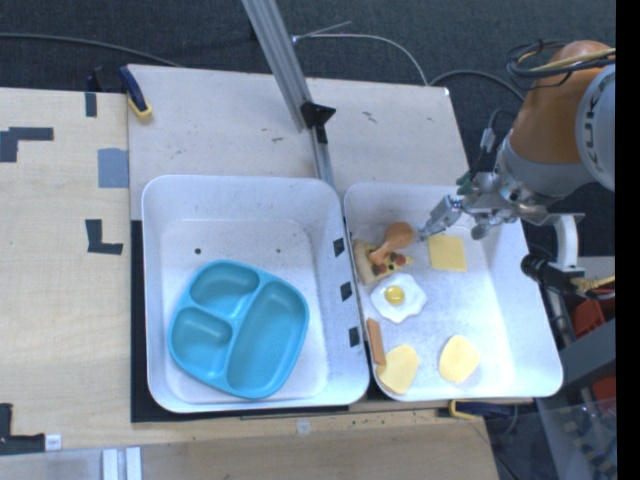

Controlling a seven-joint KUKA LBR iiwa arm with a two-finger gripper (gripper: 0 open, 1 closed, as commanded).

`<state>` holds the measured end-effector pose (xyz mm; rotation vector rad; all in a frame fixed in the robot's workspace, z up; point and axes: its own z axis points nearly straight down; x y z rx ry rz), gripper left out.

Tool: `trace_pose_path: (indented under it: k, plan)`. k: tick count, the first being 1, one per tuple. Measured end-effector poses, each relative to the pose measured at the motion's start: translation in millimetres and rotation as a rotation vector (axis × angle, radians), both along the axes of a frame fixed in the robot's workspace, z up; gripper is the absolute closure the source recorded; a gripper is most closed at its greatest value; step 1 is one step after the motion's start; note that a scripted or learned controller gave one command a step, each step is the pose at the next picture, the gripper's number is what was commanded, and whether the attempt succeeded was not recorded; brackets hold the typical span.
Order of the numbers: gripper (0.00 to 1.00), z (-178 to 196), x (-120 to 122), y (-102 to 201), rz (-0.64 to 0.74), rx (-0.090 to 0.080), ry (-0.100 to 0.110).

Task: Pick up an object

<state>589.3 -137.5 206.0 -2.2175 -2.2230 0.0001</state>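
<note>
The arm [560, 108] comes in from the right and is cut off by the frame there, so only its orange band and grey wrist show; the gripper [440, 218] hangs at the end of it over the upper part of the right bin [520, 368], and it is too small and too blurred against the white floor to tell how it is set or whether anything sits in it; its tip lies just beside the orange-brown toy [390, 246] and just above the square yellow slice [448, 253], though contact with either cannot be made out. The orange-brown toy itself is hard to identify; it is a lumpy piece with a darker patch, lying near the bin's left wall. Below it lies a fried egg [398, 298], white with a yellow yolk; further down, a yellow wedge [400, 368] rests against the bin's near left corner, partly overlapped by a thin brown stick [376, 340] that runs along the left wall; a rounded yellow piece [458, 358] lies well apart to its right. The left bin [200, 208] holds a blue divided plate [238, 328] with three compartments, set toward the near side. A metal rail [275, 43] slants down from the top edge to the gap between the bins, and its upper end is cut off.
</note>
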Motion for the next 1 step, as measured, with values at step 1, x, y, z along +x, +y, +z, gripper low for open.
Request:
trace_pose_path:
  k: [1]
  plan:
    - [0.0,-121.2,48.9,-32.5,-0.001,-0.005,0.0]
